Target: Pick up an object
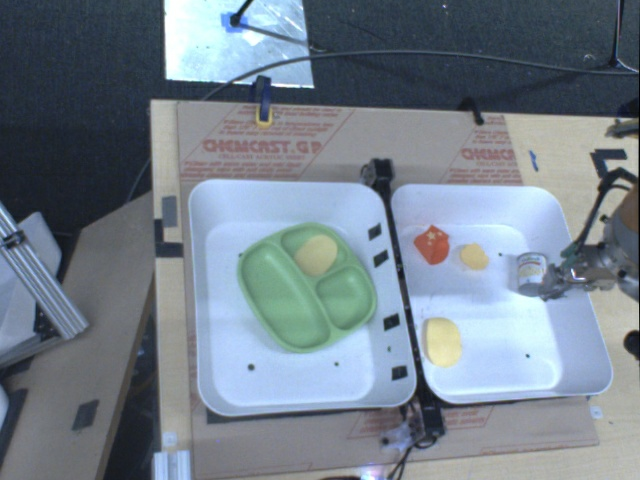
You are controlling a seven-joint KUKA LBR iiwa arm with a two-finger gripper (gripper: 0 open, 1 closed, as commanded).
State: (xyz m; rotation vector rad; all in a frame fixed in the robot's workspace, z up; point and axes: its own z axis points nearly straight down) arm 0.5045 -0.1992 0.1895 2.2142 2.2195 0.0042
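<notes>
So the arm is in from the right and the jaws [553, 283] are down at the right side of the right bin [575, 368], right up against a small can [531, 271]. Looks like the reach/grasp step to me, with the can as the likely target. Can't tell whether the jaws are released or clenched; it's too small and blurry there, and I can't say the can is actually between them.

Other stuff in that bin: a red piece [432, 245] and a small yellow piece [473, 258] near the back, close together, and a bigger yellow lump [443, 341] toward the front left, well apart from the can. Left bin [215, 368] has a green tray [290, 303] with another yellow lump [317, 255] in its back compartment.

Next move, I'd guess: get squared around the can, close, lift straight up. It sits close to the bin wall, so not much room on that side, and a round can could roll or get knocked over.

The bins sit on a table [330, 133] covered with printed cardboard, dark floor [70, 68] behind, a shiny sheet [235, 28] lying on it, cables running across
</notes>
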